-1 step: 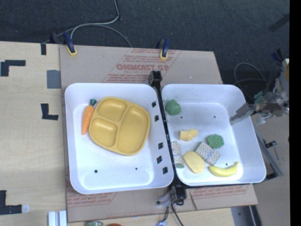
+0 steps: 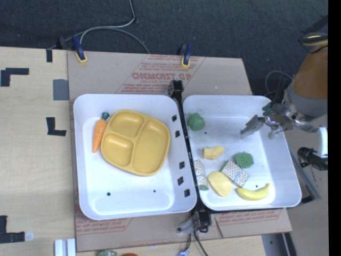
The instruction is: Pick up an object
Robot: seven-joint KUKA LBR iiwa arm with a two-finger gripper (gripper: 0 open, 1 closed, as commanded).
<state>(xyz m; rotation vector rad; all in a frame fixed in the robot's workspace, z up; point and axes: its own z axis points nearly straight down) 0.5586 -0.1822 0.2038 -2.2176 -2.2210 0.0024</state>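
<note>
My gripper point(image 2: 263, 129) hangs over the upper right part of the right bin point(image 2: 277, 164), its two fingers spread open with nothing between them. Below and to its left lie a green bumpy ball point(image 2: 243, 159), a checkered packet point(image 2: 233, 172), a pale yellow lump point(image 2: 220, 183) and a banana point(image 2: 252, 192). A yellow chunk point(image 2: 213, 153) sits mid-bin. A green round fruit point(image 2: 196, 121) rests near the bin's upper left corner, and a small patterned piece point(image 2: 200, 169) lies against the left wall.
The left bin point(image 2: 128, 201) holds a yellow divided plate point(image 2: 135, 142), an orange carrot point(image 2: 98, 134) and a small dark green bit point(image 2: 105, 116). A black clamp strip point(image 2: 184, 148) joins the two bins. Cardboard lies under both.
</note>
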